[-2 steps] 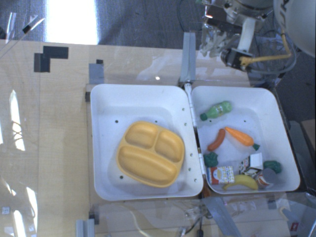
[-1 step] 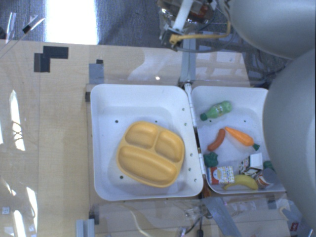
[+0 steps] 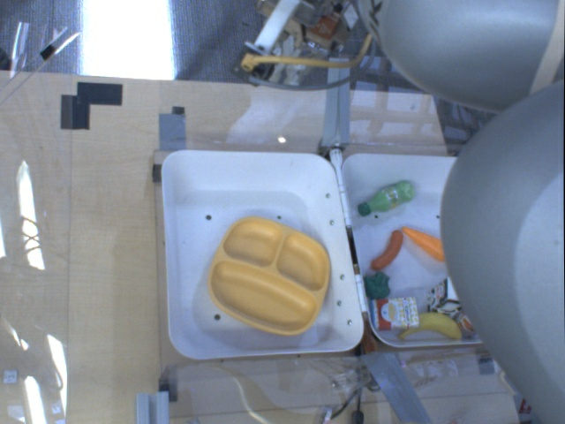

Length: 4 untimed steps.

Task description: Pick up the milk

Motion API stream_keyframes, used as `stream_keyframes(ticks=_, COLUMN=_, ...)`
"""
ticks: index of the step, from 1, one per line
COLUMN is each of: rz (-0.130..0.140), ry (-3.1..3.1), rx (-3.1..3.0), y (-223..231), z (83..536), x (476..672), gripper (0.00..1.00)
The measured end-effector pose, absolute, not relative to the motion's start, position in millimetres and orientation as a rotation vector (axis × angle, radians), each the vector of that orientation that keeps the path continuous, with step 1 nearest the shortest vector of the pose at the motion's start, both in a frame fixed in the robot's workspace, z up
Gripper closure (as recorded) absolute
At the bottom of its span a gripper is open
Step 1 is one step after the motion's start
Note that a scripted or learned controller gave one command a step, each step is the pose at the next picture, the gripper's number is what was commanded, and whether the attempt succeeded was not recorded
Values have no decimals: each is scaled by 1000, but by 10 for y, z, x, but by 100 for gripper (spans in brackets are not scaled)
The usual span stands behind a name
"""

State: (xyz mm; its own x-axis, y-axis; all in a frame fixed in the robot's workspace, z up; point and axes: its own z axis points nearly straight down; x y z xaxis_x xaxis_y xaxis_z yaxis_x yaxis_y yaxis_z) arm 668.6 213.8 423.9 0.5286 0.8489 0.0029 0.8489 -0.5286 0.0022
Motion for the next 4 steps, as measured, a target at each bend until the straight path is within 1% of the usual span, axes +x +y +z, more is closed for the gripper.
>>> stream_keyframes(ticks=1, rz=9, ry=1467, rx=2777, y=2351, z=4357, x=6688, gripper=100)
stream_keyframes(ticks=2, rz=5, ry=1667, rx=2662, y=2356, z=4345, x=6687, gripper=100)
stream_keyframes(ticks=3, rz=3, ry=1734, rx=2620, y=2358, z=3482, x=6685, gripper=100)
stream_keyframes(ticks=4, rz=10, ry=1764, rx=2599, y=2362, z=4346, x=6684, gripper=100)
